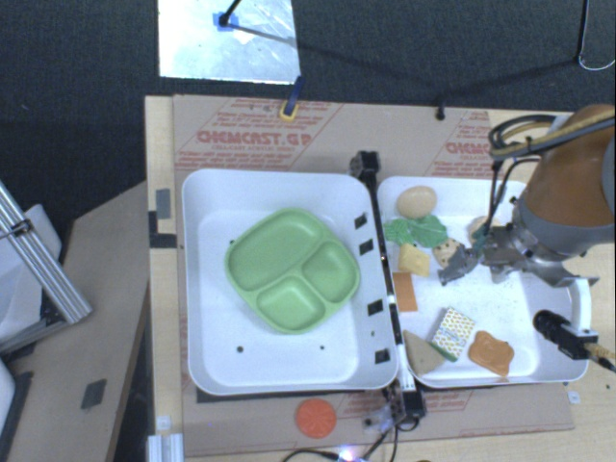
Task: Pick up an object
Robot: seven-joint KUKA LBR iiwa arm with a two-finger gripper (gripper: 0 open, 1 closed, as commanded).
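Altogether 2 white bins [207,287], 1 green tray [292,269], tool [460,265] grip state unclear.

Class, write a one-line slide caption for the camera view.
The arm's claw hovers over small food toys in the right bin; a green divided plate lies in the left bin.

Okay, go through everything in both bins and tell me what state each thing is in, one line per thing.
Green divided plate: lying flat in the left bin, compartments bare.
Beige egg-shaped object: resting at the right bin's far edge.
Green leafy piece: lying flat.
Yellow wedge: lying flat.
Patterned packet: lying tilted.
Orange-brown piece: lying flat.
Tool: over the right bin, holding nothing visible.
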